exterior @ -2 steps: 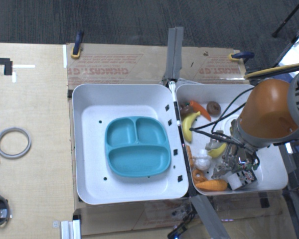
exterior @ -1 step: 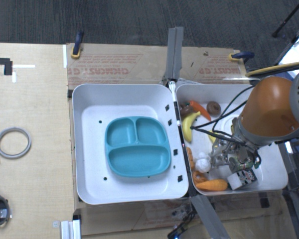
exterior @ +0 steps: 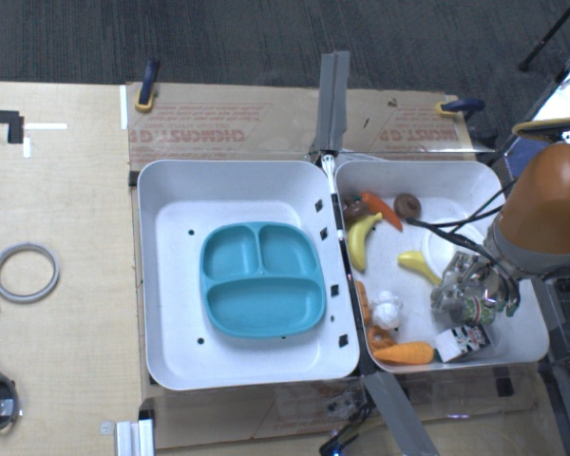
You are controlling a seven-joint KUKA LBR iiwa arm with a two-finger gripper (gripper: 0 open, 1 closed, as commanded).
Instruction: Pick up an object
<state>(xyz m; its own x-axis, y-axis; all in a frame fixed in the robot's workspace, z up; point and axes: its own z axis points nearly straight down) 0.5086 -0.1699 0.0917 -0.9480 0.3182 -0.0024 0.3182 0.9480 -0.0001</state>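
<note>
While the gripper (exterior: 467, 297) is hanging low in the right bin (exterior: 513, 350), I cannot tell its state. It is sitting just beside the small banana (exterior: 420, 266), likely its target.

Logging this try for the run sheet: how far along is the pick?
Done: the arm has reached into the right bin, and the gripper sits low beside the small yellow banana. In hand: nothing visibly held. Left: grasp and lift; the larger banana, both carrots and the chocolate doughnut lie on the bin floor.
</note>
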